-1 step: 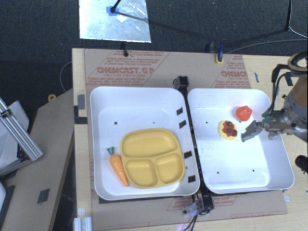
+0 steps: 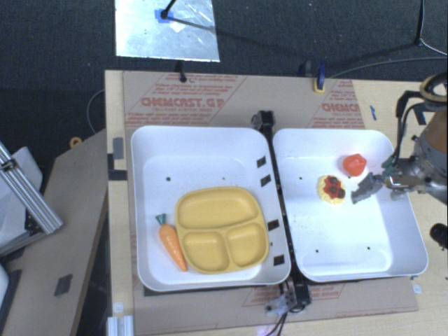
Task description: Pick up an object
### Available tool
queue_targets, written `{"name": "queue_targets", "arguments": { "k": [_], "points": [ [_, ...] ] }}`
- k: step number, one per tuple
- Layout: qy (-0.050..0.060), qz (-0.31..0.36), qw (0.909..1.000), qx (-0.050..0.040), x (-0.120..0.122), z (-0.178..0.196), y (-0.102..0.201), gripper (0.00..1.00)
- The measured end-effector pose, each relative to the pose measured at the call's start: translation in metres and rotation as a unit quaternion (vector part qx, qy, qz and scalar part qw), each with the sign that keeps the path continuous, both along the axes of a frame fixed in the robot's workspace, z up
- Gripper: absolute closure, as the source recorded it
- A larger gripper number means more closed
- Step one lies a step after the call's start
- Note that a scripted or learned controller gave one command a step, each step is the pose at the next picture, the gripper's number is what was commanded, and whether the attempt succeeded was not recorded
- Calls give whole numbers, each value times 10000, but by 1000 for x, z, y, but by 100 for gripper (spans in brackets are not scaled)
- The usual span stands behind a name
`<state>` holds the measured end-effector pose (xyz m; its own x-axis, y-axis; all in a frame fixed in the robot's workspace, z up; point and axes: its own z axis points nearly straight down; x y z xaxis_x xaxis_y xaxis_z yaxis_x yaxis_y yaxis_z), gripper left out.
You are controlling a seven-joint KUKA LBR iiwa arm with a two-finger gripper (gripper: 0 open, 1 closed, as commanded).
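The right bin (image 2: 350, 257) holds a small red object (image 2: 354, 164) and, just left and below it, a yellow round piece with red and dark bits on top (image 2: 332, 188). My gripper (image 2: 374, 178) hangs low over the right bin's right half, just to the right of both. Its fingers are spread, and one grey fingertip (image 2: 362, 190) points toward the yellow piece. Nothing sits between the fingers. In the left bin (image 2: 203, 142), an orange carrot (image 2: 171, 243) lies against the left side of a yellow divided plate (image 2: 220, 228).
A black divider with clips (image 2: 274, 187) runs between the two bins. The arm's wrist and cables (image 2: 427, 138) stand over the right bin's right rim. A shiny metal sheet (image 2: 166, 21) lies beyond the bench at the back.
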<state>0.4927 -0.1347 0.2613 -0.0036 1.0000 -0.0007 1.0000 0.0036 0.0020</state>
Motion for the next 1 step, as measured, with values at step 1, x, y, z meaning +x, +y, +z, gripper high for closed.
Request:
{"name": "queue_targets", "arguments": {
  "k": [1],
  "points": [
    [22,-8,10000,10,5,-45,7,0]
  ]
}}
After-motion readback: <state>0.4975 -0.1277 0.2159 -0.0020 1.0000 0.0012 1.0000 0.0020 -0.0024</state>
